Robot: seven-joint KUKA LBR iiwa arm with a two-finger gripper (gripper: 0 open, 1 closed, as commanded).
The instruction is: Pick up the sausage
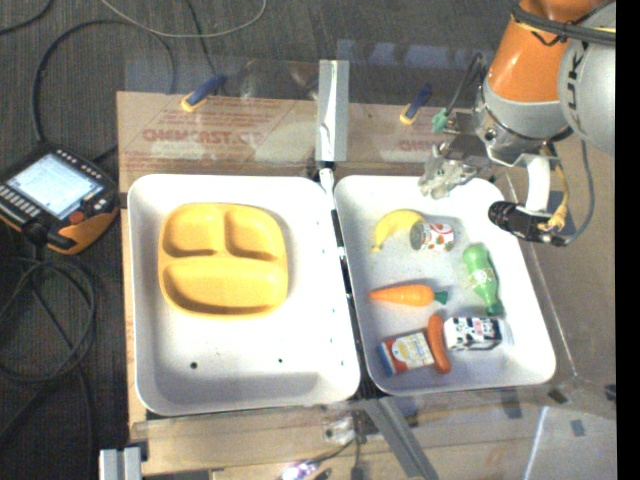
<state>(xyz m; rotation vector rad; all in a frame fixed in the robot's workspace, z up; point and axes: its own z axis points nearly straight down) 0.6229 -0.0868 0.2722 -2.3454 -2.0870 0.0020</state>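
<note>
Though the gripper (441, 176) hangs at the right bin's (535, 363) one o'clock rim, its claw state cannot be told. The sausage (438, 342) lies at six o'clock, wedged touching a juice carton (408, 352) and milk carton (474, 333). Risk: crowding neighbours may block finger entry or get grabbed instead.

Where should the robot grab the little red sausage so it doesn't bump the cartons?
Probably its upper end. The sausage lies flat in the right bin, squeezed between the orange carton and the black-and-white carton. That end pokes out freer, near the carrot. The gripper should come straight down, fingers across its narrow width.
</note>
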